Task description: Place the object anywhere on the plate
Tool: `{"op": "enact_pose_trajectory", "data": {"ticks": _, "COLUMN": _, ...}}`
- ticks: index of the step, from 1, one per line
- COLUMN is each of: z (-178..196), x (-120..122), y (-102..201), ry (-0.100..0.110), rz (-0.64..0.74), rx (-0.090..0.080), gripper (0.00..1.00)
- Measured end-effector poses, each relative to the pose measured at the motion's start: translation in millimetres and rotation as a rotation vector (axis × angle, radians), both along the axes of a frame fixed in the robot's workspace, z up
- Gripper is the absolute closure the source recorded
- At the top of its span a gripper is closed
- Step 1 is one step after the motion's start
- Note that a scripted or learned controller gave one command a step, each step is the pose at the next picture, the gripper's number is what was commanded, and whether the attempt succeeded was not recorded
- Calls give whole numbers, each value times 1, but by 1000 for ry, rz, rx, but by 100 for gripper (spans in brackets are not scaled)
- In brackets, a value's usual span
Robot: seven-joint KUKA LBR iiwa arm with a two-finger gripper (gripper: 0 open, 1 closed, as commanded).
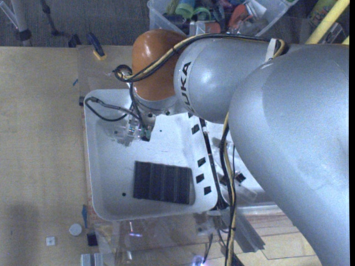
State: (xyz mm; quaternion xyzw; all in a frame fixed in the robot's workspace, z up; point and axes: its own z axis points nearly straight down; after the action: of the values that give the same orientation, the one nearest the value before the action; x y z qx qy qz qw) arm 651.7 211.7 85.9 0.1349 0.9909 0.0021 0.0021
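I count one white bin [105,165] in plain sight, holding one black ribbed plate [162,183] at its 6 o'clock and one dark speck [123,193] at the plate's 9 o'clock. Beyond it I see one grey arm [294,121], one clear tub [166,10] of toys at 12 o'clock, and one round disc [75,229] at 7 o'clock.

Slanted overhead view onto bench [39,148]
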Motion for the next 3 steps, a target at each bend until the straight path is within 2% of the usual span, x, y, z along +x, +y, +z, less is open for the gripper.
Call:
{"op": "enact_pose_trajectory", "data": {"ticks": 1, "z": 158, "x": -24, "y": 14, "ry": 2, "rz": 6, "rx": -1, "gripper": 100}}
{"op": "enact_pose_trajectory", "data": {"ticks": 2, "z": 153, "x": 0, "y": -24, "ry": -3, "rz": 222, "rx": -2, "gripper": 100}}
{"op": "enact_pose_trajectory", "data": {"ticks": 3, "z": 158, "x": -27, "y": -78, "ry": 2, "rz": 334, "rx": -3, "gripper": 100}}
